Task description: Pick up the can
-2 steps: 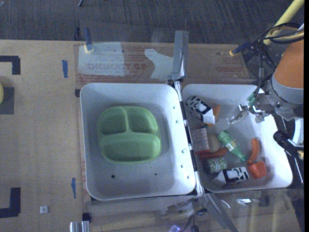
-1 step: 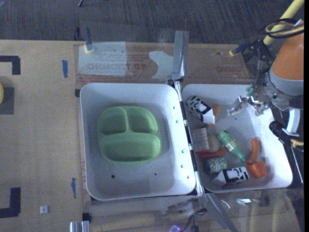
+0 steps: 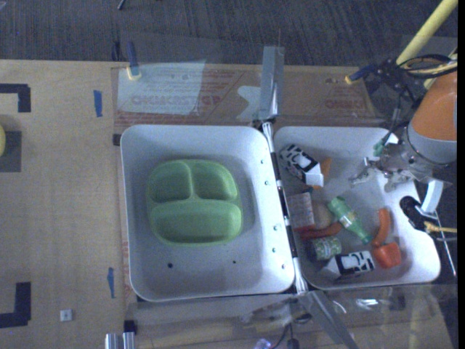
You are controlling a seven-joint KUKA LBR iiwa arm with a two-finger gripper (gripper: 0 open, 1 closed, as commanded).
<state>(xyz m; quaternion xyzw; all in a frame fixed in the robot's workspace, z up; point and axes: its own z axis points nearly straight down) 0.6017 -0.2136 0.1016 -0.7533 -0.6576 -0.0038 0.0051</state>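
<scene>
The small dark-green can (image 3: 326,248) lies in the right bin's near-left part.

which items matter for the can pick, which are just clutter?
Job:
- can, right bin
- gripper

Clutter:
- green divided plate, left bin
- green bottle
- two black-and-white cartons
- orange pieces

1. Soft, even overhead light is falling on the bench (image 3: 58,195).
2. Glare is washing over the clear sheet (image 3: 174,86) behind the bins.
3. The left bin (image 3: 138,267) is showing faint shading along its walls.
4. Fine detail is appearing soft and grainy throughout.
</scene>
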